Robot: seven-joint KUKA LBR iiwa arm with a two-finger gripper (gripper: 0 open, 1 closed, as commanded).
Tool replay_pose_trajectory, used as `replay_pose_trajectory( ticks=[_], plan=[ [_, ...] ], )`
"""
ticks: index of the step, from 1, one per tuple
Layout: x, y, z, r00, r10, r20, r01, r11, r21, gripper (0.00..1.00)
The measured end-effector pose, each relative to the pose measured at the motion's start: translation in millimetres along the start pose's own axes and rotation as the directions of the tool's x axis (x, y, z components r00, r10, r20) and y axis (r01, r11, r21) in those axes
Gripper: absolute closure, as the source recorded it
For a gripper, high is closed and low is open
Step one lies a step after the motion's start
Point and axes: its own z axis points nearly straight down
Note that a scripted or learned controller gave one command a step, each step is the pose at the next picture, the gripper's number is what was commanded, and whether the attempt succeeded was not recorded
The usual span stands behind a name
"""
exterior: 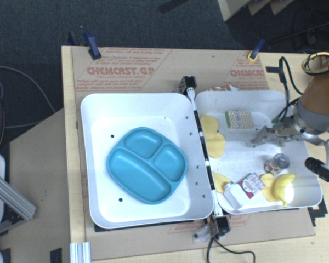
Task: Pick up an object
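Here, your gripper (261,138) hangs over the right bin (238,98). You cannot tell if it is open. The blue tray (147,164) lies in the left bin (131,100).

The blue divided plate (147,164) looks like smooth, faintly glossy plastic. Both shallow white bins (98,147) seem matt plastic. At twelve o'clock, the tan bench board (153,67) reads as printed cardboard. The yellow banana-shaped toy (282,188), at four o'clock, looks like shiny plastic.
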Motion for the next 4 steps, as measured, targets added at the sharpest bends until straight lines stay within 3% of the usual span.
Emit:
replay_pose_trajectory(
  ticks=[1,2,3,4],
  plan=[
    [-1.2,-54.0,0.6,1.000,0.003,0.000,-0.003,1.000,0.005,0.00],
    [-4.1,-53.6,-9.6,1.000,0.005,0.008,-0.005,1.000,0.000,1.00],
    [55.2,11.8,0.8,1.000,0.004,0.007,-0.004,1.000,-0.001,1.00],
    [163.6,-8.3,-99.0,1.000,0.004,0.006,-0.004,1.000,-0.001,1.00]
  ],
)
